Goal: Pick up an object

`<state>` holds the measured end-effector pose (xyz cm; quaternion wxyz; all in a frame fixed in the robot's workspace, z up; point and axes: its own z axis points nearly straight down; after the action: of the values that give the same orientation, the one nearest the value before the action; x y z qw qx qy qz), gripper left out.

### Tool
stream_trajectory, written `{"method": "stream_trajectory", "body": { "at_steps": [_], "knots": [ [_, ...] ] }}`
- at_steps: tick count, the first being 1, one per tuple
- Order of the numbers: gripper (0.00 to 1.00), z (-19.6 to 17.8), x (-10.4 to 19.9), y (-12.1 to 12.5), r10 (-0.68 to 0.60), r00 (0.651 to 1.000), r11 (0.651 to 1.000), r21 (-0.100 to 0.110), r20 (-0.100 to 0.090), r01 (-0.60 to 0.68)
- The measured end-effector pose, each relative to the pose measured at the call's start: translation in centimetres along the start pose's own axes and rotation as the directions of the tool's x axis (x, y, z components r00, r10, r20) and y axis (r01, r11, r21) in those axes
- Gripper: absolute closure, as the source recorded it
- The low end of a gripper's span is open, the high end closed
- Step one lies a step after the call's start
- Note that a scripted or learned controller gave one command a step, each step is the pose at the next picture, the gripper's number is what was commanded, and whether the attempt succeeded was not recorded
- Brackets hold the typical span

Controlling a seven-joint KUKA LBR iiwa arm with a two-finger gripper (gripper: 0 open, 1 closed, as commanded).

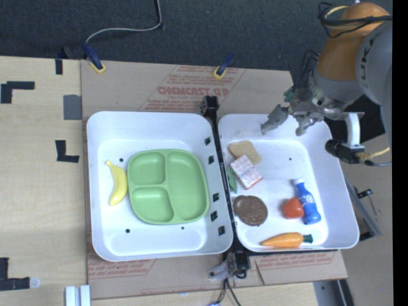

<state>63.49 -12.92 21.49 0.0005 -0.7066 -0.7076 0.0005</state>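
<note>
Camera view looks down on two white bins side by side. The left bin [95, 171] holds a yellow banana [117, 183] along its left side and a green divided plate [169, 186] in the middle, just beside it. The right bin [341, 199] holds the likely targets: a bread slice [245, 150] at the far left, a pink-and-white packet [245, 172] just nearer, a brown cookie [250, 210], a carrot [283, 240] at the near edge, a red tomato [292, 208] touching a blue bottle [307, 202]. The gripper [288, 122] hovers over the far rim of the right bin, fingers spread, holding nothing. To grasp well, I judge it should descend on an isolated item, such as the cookie or carrot, straddling its narrow width and staying away from the bin walls.
</note>
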Motion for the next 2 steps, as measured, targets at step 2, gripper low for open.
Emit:
{"method": "stream_trajectory", "body": {
  "at_steps": [2],
  "knots": [
    [0.00, 12.7, 3.2, 2.3, -0.001, 1.000, 1.000, -0.006, 0.001, 0.001]
  ]
}}
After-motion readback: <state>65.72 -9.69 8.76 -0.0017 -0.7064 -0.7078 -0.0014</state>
